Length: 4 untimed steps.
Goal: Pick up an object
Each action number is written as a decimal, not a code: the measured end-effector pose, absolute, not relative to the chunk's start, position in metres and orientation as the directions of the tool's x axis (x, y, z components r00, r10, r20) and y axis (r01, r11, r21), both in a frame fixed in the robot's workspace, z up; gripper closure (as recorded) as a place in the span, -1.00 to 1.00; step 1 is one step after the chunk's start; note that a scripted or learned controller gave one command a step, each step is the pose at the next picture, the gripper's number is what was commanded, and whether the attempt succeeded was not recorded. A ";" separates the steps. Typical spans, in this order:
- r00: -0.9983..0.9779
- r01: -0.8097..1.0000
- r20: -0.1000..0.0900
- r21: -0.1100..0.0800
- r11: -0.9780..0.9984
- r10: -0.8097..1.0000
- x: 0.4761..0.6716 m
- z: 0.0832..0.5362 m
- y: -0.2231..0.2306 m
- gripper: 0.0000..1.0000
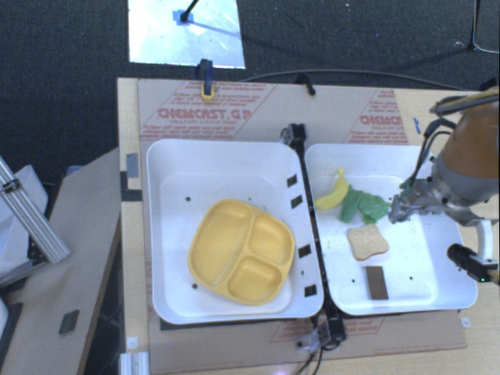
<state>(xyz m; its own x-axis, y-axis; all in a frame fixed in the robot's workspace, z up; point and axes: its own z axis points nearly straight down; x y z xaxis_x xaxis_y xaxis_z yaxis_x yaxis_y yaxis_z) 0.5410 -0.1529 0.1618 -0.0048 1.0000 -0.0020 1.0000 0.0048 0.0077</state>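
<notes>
Green toy (363,205) lies just left of the hand (398,209), long axis slanting; hand's opening cannot be told.

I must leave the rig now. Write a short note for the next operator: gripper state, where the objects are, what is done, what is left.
Gripper: low in the right bin, beside the green object; open or shut, unclear.
Right bin: banana, green object, bread slice, brown block.
Left bin: yellow divided tray.
Done: nothing seen lifted.
Left: grasp one object and raise it.
</notes>
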 end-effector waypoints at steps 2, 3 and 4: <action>-0.005 1.000 -0.002 0.008 0.005 1.000 0.542 0.261 -0.148 1.00; -0.010 1.000 0.001 0.003 0.010 1.000 0.561 0.246 -0.097 1.00; -0.010 1.000 0.002 0.001 0.010 1.000 0.572 0.235 -0.046 1.00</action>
